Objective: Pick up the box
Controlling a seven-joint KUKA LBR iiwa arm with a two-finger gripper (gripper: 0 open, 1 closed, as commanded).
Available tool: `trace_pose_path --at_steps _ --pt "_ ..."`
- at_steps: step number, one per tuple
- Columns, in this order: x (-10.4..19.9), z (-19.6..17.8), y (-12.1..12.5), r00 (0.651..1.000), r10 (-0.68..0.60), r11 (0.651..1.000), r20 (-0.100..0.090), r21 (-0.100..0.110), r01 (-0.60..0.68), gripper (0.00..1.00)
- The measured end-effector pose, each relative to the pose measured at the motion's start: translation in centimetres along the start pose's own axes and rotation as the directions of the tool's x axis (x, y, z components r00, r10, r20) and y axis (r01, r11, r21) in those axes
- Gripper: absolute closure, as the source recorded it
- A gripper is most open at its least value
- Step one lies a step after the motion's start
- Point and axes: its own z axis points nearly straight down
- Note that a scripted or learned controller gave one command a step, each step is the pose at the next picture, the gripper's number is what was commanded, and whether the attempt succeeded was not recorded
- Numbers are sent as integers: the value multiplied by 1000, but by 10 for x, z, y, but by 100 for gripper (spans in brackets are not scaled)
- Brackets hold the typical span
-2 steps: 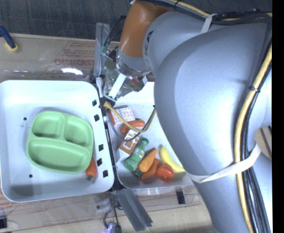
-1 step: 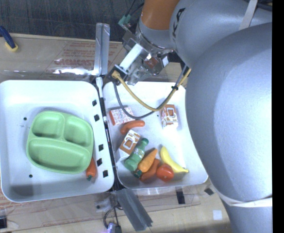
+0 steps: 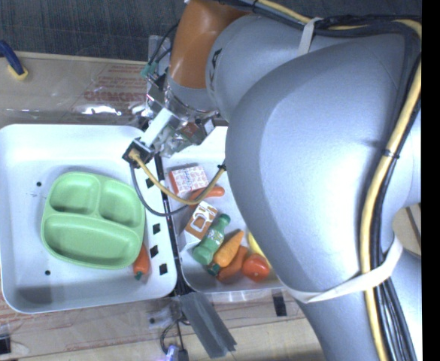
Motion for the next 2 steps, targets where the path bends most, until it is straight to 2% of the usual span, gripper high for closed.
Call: trace_pose_path --at_steps 1,2 --pt "16 118 -58 991 136 991 -1 0 -136 0" --pt "16 108 -58 991 135 991 -1 3 -135 100"
